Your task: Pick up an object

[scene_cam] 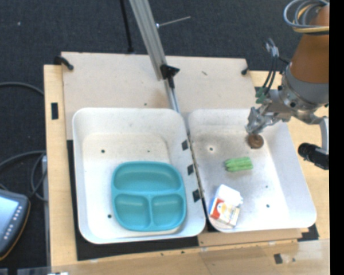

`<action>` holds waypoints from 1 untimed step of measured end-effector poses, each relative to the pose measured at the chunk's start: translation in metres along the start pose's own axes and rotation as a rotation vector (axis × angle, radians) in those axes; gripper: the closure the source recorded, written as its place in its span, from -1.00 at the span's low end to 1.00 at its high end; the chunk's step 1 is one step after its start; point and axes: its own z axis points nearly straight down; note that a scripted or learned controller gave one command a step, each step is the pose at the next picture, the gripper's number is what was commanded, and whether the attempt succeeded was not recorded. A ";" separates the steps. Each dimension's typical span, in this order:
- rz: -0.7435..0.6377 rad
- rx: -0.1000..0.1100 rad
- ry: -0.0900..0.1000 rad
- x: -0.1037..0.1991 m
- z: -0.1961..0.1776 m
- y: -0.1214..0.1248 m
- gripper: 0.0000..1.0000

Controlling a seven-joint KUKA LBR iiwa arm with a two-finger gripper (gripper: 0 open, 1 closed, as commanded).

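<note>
Your claw [257,132] hangs over the right bin [286,205], pinching a small brown lump [255,141]. Just below-left of it lies a green piece [238,164]; farther down, a carton [225,207].

Two white bins [89,133], one teal divided tray [149,196] in the left one, one green item [238,164], one small brown round item [255,141] and one red-and-white packet [225,207] in the right one, one gripper [257,125]

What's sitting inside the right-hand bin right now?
A green ridged object, a small brown round object beneath the gripper, and a red-and-white packet. Anything under the packet is covered.
</note>
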 end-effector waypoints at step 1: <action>-0.003 -0.002 0.000 -0.001 -0.010 0.001 1.00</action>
